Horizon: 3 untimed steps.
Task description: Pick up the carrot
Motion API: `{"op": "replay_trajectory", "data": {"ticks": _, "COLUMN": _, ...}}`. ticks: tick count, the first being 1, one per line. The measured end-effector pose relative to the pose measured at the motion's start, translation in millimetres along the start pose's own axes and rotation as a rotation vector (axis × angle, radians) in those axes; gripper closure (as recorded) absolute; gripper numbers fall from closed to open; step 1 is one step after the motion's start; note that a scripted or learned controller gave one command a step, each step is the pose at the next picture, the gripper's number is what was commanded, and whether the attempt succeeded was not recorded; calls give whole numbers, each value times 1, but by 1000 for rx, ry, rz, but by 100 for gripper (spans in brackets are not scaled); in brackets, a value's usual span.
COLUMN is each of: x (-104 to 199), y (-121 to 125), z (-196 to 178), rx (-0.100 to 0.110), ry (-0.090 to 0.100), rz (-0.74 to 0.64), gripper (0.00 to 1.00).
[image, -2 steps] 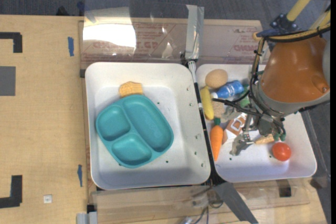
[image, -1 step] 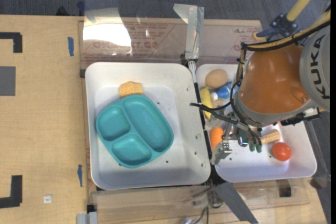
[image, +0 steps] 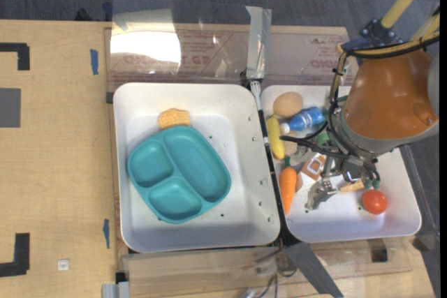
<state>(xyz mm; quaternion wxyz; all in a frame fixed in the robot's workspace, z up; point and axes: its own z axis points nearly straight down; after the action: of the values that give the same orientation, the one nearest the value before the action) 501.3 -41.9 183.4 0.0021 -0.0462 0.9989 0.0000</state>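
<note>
Carrot (image: 288,187) lies in the right bin (image: 405,220), hard against that bin's left wall, its thick orange end uppermost in the view and its tip pointing toward the near edge. Nothing rests on top of it. Just above it along the same wall stands a yellow banana-like piece (image: 275,137), and between the carrot and the arm sits a small orange-and-white packet (image: 314,165), close to the carrot's upper end.

The gripper (image: 320,195) hangs low over the middle of the right bin, just to the right of the carrot and apart from it. Its metal fingers (image: 314,197) point down and toward the carrot; they look close together with nothing between them, though the arm's body and cables blur the detail. The wrist's orange band (image: 387,98) covers much of the bin's far right part.

Other things crowd the bin: a tan egg-shaped item (image: 287,104) in the far left corner, a blue-and-white bottle (image: 305,118) beside it, dark green pieces (image: 323,139) partly under the arm, and a red tomato (image: 374,202) near the right of the gripper.

The left bin (image: 126,220) holds a teal divided plate (image: 179,174) with a small yellow-orange waffle-like piece (image: 173,118) touching its far rim. Both bins sit on the wooden counter (image: 49,150).
</note>
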Motion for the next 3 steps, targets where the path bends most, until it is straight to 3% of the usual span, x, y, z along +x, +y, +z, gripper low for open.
{"op": "replay_trajectory", "data": {"ticks": 1, "x": 15, "y": 13, "z": 0, "rx": -1, "ry": 4, "rz": -43, "gripper": 0}}
{"op": "replay_trajectory", "data": {"ticks": 2, "x": 9, "y": 17, "z": 0, "rx": -1, "ry": 1, "rz": -151, "gripper": 0}}
{"op": "replay_trajectory", "data": {"ticks": 3, "x": -9, "y": -51, "z": 57, "rx": -1, "ry": -9, "rz": 57, "gripper": 0}}
